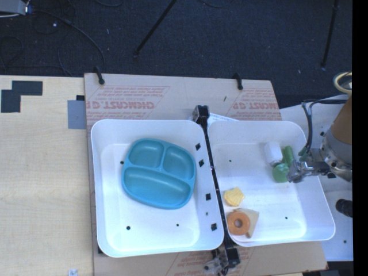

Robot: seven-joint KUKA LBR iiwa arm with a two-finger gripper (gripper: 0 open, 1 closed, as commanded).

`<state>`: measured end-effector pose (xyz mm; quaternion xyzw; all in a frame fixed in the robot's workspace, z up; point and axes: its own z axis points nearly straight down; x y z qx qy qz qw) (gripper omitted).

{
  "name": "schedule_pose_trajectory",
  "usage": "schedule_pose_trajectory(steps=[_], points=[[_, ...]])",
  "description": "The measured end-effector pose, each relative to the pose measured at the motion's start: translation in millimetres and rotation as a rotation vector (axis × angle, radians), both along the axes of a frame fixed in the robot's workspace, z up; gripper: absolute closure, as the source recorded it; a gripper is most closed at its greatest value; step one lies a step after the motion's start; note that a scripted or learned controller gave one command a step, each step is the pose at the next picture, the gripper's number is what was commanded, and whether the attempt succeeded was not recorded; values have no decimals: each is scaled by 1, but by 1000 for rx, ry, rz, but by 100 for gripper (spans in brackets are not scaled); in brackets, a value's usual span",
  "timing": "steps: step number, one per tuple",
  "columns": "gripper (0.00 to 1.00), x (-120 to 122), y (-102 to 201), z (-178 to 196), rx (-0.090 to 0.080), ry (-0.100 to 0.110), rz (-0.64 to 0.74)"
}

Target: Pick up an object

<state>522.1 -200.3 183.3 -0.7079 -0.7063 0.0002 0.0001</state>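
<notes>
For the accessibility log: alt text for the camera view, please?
The gripper reaches into the right bin beside a green and white object; a yellow piece and an orange ring lie nearer. The left bin holds a blue divided plate.

Dark carpet floor (172,33), cables; pale wood bench (40,183)

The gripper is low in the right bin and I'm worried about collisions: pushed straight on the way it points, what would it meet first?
The gripper points left, and the green object sits right at its tip, so it would likely hit that first, though depth is unclear.
</notes>
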Motion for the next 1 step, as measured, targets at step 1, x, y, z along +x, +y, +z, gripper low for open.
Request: schedule_pose_trajectory(steps=[1], points=[[100, 1, -1, 36, 0, 0, 4]])
